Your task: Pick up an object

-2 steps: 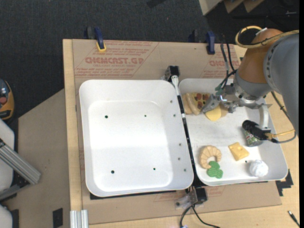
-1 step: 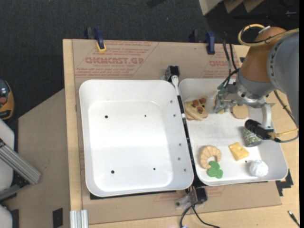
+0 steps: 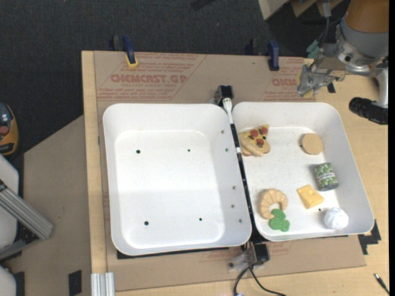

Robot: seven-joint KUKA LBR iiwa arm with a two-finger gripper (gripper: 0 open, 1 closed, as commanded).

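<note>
My gripper [image 3: 311, 82] hovers past the right bin's [image 3: 352, 147] far rim, holding nothing; can't tell its opening. Pizza slice [image 3: 255, 140], cookie [image 3: 312, 143], croissant [image 3: 272, 201], cheese wedge [image 3: 310, 196] lie inside that bin.

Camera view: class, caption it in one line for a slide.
Gripper above the right bin, which holds small toy foods; left bin beside it.

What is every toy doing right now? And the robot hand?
pizza slice: lying flat, right bin's far left
round cookie: lying flat, far right
green can: on its side
cheese wedge: lying loose
croissant: touching the green toy
green toy: lying beside croissant
white ball: resting in near corner
gripper: raised above bin's far edge, holding nothing
</note>
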